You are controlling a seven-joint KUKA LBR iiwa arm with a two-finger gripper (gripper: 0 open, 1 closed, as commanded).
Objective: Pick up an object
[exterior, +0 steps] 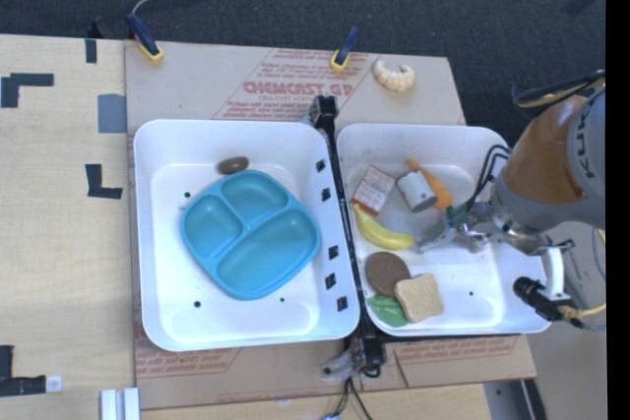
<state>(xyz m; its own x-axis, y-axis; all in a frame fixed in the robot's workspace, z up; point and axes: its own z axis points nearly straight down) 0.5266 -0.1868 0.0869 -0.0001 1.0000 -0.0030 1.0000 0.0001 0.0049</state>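
Your grey arm with the orange band [551, 157] reaches in from the right, wrist low over the right white bin [492, 315], pincer [433, 239] angled left; can't tell how far open it is, and nothing shows between its tips. Targets crowd it: yellow plastic banana [382, 232] just left, grey-and-orange cylinder [418, 191] just above, tan toast slice [420, 297] and brown round patty [386, 270] below-left. Risk: tips strike the banana's curved back and shove it, or close between items on nothing.

We see bare white floor right of the bread slice [420, 297]; left of it, toy foods crowd together.
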